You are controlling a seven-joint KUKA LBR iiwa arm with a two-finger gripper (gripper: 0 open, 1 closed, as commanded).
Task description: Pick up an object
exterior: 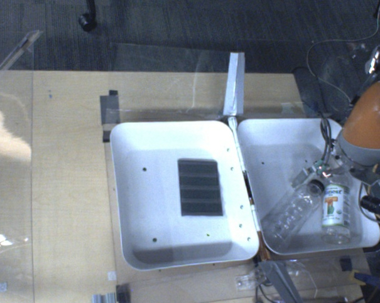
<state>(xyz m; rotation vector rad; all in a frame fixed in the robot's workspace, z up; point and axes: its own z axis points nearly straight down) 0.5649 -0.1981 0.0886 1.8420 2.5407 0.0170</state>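
Two clear plastic bottles are lying in the right bin beneath the gripper, fingers' state unclear, so centring over one bottle's neck seems wisest.

- Arm: grey, with an orange band above the wrist, entering from the right edge.
- Gripper: angled down and to the left, low over the bench.

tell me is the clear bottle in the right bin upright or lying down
Lying down: the clear bottle rests on its side across the right bin floor, cap end toward the gripper.
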